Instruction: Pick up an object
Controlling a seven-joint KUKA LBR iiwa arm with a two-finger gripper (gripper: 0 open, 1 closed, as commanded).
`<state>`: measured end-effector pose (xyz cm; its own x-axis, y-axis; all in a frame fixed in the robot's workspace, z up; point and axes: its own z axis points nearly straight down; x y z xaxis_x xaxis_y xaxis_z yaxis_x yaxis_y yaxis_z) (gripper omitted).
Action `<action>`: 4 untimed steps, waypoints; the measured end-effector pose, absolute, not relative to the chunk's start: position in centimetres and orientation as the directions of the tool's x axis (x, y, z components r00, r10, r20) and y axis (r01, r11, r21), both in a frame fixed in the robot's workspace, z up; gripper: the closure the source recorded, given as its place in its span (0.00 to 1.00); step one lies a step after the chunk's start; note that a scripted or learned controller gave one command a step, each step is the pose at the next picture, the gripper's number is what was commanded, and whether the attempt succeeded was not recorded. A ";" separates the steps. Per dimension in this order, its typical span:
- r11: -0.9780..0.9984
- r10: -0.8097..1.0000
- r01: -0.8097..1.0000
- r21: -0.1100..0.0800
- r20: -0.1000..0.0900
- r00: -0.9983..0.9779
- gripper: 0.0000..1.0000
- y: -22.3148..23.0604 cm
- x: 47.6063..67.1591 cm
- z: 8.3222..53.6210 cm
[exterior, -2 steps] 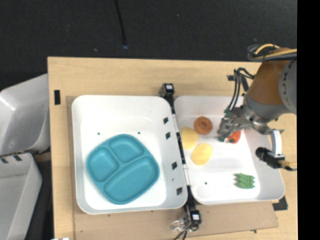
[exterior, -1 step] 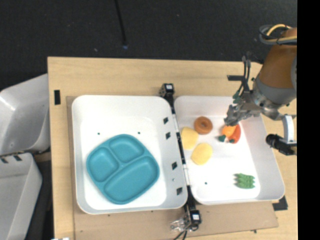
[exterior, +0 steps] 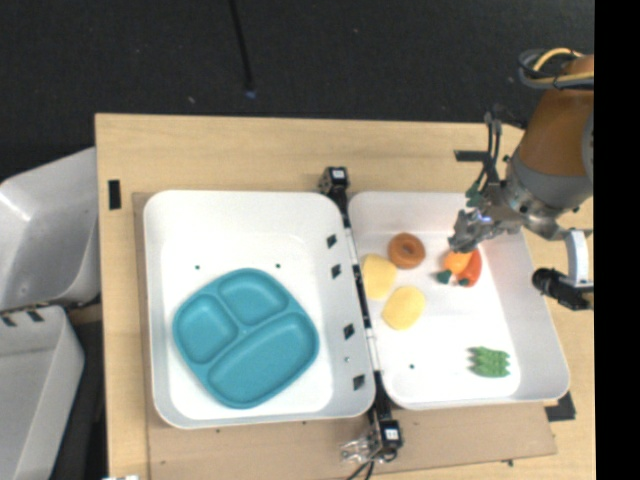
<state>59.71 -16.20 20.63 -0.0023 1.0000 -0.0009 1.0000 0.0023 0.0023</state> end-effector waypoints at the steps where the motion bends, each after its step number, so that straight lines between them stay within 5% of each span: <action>1: 0.006 1.000 1.000 0.001 0.001 -0.006 1.00 -11.0 58.2 22.4; 4: 0.007 1.000 1.000 -0.001 0.002 -0.007 1.00 3.3 54.6 23.7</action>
